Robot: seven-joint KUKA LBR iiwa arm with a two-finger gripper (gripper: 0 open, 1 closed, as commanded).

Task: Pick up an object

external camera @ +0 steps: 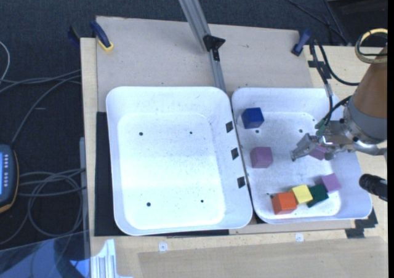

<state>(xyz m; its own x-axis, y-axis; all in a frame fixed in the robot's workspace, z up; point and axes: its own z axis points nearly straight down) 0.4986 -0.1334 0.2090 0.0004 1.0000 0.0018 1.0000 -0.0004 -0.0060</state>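
1. Two white bins sat side by side on the table; the left bin gave wide free room, and the right bin held all the blocks.
2. The hand hung over the right bin, near its right wall, with a small purple piece seemingly between its fingers, though the grip was not clear.
3. A blue block lay near the dividing edge, with a purple block below it, apart.
4. Orange block, yellow block, green block and a lilac block crowded the front rim.
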